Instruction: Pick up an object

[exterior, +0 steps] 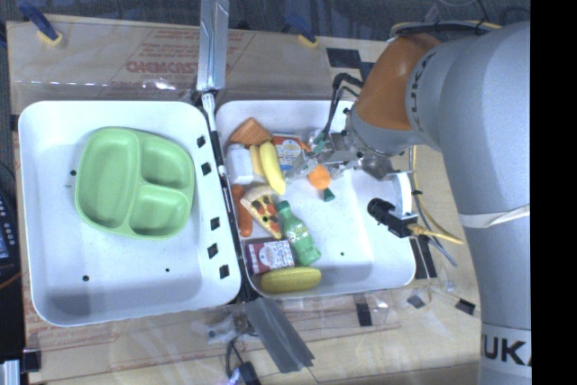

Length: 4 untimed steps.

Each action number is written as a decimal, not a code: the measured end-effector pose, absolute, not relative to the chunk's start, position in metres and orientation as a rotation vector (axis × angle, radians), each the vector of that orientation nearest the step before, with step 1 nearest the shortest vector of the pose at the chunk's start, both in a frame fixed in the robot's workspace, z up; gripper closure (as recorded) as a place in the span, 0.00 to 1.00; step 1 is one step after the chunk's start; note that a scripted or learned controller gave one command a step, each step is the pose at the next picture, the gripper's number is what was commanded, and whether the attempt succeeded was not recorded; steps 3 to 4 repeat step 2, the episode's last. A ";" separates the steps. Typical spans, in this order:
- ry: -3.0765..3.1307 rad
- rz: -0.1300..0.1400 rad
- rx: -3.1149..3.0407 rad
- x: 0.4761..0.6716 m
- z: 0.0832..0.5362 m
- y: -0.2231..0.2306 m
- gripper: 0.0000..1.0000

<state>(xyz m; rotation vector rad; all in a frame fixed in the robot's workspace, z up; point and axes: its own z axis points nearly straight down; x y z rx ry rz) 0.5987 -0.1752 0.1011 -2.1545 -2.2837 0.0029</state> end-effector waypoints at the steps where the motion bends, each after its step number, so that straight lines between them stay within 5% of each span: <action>1: -2.287 0.005 -2.149 0.599 0.111 -0.175 1.00; 2: -2.380 -0.002 -2.055 0.642 0.202 -0.160 1.00; 4: -2.380 -0.002 -2.055 0.642 0.202 -0.160 1.00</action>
